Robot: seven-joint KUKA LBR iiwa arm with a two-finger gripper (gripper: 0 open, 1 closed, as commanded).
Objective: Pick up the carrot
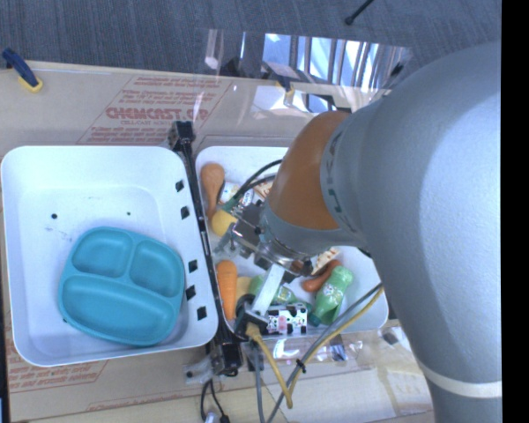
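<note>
The carrot (227, 285) is a short orange piece lying lengthwise in the right bin (247, 159), close against that bin's left wall near the front. My gripper (244, 233) hangs under the orange wrist band over the middle of the right bin, just above and behind the carrot. Nothing can be made out in its grasp. The wide grey arm hides most of the right bin's right half.
A tan-orange oblong item (212, 183) lies at the bin's back left, a yellow piece (222, 221) below it. A green bottle (332, 293), a reddish item (323, 277) and a black-and-white box (287, 321) crowd the front. The left bin (35, 183) holds a blue divided plate (123, 285).
</note>
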